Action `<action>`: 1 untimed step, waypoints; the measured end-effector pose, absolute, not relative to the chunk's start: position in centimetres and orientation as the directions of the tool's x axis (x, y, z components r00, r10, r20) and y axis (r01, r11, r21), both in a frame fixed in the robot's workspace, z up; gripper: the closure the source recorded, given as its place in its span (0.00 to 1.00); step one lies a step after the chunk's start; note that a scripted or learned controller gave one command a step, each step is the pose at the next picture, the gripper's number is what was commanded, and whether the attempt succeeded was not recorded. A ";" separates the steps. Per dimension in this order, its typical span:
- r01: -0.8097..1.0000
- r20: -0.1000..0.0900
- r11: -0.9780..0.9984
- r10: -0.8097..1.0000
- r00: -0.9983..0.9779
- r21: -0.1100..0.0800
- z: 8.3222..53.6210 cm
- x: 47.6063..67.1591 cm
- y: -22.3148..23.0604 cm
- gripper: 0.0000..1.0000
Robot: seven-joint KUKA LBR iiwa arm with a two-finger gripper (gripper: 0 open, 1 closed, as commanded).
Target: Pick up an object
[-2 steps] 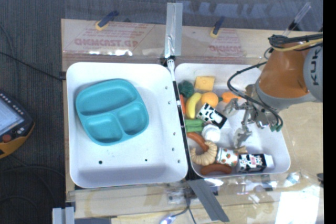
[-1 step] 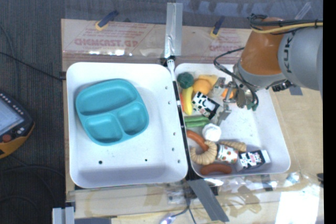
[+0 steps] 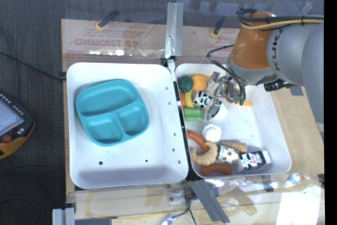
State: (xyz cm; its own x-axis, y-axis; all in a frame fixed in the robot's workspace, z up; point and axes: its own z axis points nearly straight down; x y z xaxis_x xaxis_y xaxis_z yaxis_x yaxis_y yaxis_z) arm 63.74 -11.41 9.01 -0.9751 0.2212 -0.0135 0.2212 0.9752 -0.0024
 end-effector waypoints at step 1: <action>0.202 -0.012 0.979 0.202 -0.979 -0.003 9.1 57.2 -17.9 0.00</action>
